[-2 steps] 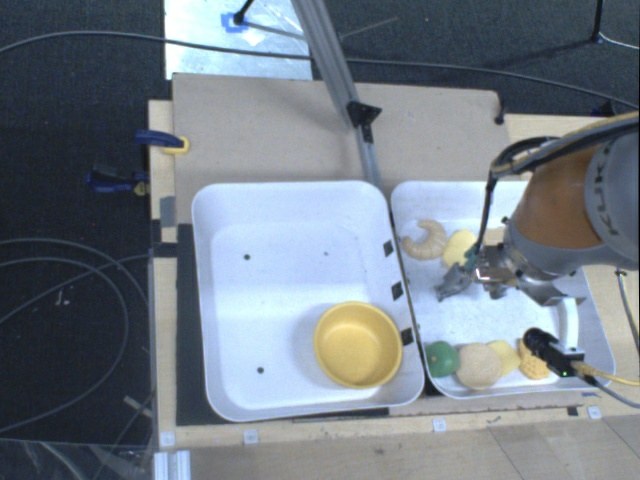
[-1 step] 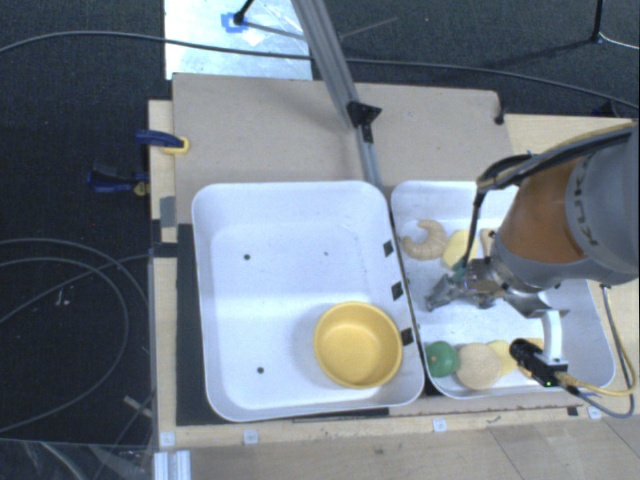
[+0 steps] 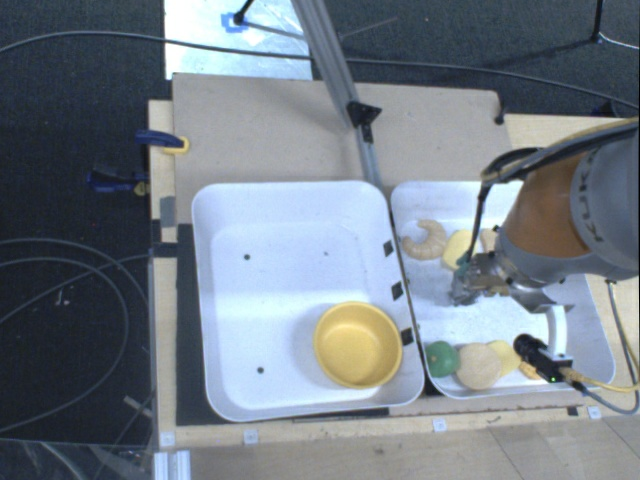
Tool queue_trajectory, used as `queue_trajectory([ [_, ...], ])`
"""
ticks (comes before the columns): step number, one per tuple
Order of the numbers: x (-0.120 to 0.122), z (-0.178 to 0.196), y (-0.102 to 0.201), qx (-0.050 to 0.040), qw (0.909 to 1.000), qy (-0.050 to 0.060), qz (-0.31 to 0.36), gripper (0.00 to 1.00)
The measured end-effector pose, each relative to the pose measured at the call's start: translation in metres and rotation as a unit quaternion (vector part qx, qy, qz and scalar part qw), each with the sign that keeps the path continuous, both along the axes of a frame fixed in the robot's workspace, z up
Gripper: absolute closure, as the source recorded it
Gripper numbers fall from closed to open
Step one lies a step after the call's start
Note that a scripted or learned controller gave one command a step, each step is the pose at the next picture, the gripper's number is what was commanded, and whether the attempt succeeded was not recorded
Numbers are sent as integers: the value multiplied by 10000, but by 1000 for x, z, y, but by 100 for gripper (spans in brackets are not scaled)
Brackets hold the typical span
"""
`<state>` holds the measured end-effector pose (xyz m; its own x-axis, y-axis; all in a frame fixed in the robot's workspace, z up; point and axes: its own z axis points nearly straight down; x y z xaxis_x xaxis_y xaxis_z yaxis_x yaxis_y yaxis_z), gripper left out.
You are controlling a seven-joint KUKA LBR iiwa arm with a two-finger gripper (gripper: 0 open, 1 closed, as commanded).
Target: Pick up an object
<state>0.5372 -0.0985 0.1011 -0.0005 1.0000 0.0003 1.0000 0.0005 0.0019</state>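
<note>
Beside gripper (image 3: 466, 290): croissant (image 3: 428, 240), green ball (image 3: 441, 357), beige puck (image 3: 478, 365); finger state unclear.

Glossy plastic bowl (image 3: 358, 344) — smooth white bins (image 3: 230, 218)

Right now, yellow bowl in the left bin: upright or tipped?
Upright. The yellow bowl sits in the left bin, its round open mouth facing up toward the camera, rim level, interior visible, nothing seen inside it.
</note>
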Motion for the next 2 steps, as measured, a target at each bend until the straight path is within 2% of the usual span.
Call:
queue_trajectory([
  [1,-1,64,0,-7,10000,-29,21,100],
  [2,-3,111,-7,-9,10000,-23,18,100],
])
